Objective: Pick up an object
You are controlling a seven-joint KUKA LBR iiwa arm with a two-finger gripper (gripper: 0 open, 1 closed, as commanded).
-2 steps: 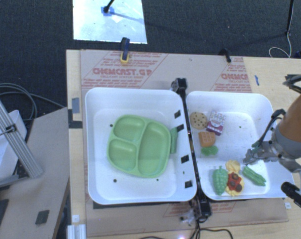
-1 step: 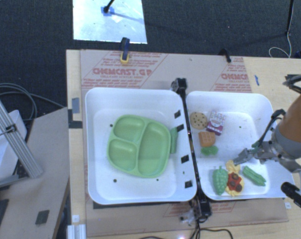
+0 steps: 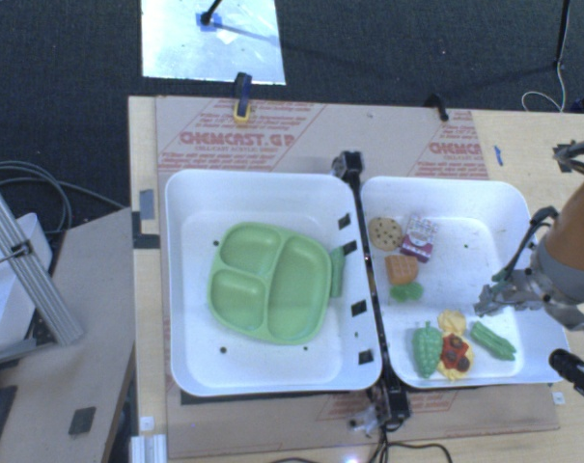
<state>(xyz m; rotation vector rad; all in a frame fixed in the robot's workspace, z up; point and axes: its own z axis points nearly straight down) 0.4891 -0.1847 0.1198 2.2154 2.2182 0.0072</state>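
Left bin (image 3: 190,287): green divided plate (image 3: 270,282). Right bin (image 3: 485,210): cookie (image 3: 384,231), red-white packet (image 3: 419,238), orange piece (image 3: 402,269), green pepper (image 3: 426,347), yellow-red item (image 3: 454,347), green pod (image 3: 491,340). Claw (image 3: 496,295) at right side, above the pod.

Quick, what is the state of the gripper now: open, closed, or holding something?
Gripper: cannot be told; it sits low in the right bin, just above the green pea pod.

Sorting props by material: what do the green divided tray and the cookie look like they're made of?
Green divided tray: probably moulded plastic, matte, uniform colour with rounded compartment ridges. Cookie: likely a plastic or rubber toy, tan with dark specks; too small to be sure.
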